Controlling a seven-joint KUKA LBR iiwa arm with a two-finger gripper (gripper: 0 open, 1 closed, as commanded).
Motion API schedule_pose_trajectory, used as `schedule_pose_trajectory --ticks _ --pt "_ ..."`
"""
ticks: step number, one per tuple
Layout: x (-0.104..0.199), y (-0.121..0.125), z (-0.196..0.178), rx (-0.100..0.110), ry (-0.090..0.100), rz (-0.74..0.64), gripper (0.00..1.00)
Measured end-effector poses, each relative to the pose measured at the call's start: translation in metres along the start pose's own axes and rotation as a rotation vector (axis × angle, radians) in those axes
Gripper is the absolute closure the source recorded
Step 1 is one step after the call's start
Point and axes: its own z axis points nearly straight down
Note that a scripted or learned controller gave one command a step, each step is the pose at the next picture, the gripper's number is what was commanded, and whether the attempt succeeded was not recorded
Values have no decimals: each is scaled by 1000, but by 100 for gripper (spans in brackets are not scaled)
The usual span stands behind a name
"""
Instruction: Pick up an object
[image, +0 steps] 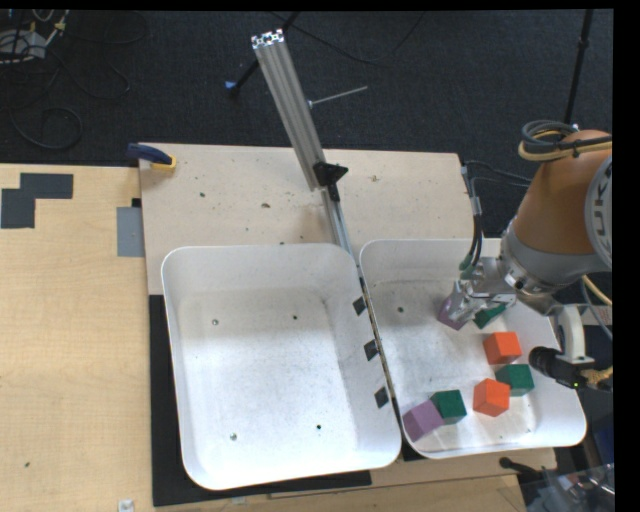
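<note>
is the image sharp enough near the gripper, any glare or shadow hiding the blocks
Camera view: lighting is even, with no strong glare on the white bins; the right bin shows soft shadows beside its blocks. The gripper looks slightly soft and small, and a purple block and a dark green piece crowd it, so its grip is unclear. The orange blocks read crisply.
</note>
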Motion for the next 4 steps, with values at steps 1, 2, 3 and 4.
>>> schedule_pose_trajectory --ticks 1,2,3,4 --pt "-1 0 -12 3 0 0 100" --pt "47 4 -24 3 2 -3 100" --pt "102 18 -32 4 2 -4 100" --pt "165 25 -29 5 2 -4 100"
